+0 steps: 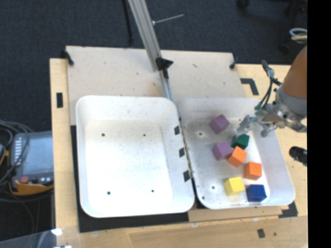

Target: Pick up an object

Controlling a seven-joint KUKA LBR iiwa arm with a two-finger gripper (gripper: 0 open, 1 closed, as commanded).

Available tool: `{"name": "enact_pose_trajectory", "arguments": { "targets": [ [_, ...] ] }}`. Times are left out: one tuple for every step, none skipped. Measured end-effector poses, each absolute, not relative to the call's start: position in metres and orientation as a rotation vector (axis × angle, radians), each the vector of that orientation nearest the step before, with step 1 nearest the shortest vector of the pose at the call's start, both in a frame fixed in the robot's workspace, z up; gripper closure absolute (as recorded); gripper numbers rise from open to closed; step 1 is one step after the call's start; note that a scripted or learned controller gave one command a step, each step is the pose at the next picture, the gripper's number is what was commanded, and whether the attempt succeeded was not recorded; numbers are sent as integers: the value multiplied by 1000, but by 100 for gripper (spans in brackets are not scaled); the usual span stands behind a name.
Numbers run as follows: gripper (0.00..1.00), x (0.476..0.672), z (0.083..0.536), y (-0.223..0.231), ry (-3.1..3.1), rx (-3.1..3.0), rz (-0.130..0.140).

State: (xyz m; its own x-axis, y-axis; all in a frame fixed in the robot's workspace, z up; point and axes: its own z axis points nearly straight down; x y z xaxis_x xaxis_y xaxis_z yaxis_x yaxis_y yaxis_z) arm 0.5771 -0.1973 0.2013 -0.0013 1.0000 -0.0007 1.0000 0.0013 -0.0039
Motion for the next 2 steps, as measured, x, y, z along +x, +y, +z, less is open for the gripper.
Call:
{"name": "enact_pose_trajectory", "arguments": {
  "targets": [
    [0, 571, 140, -195, -2218, -2220, 6],
    [0, 578, 126, -198, -2240, -2235, -18]
  ]
}}
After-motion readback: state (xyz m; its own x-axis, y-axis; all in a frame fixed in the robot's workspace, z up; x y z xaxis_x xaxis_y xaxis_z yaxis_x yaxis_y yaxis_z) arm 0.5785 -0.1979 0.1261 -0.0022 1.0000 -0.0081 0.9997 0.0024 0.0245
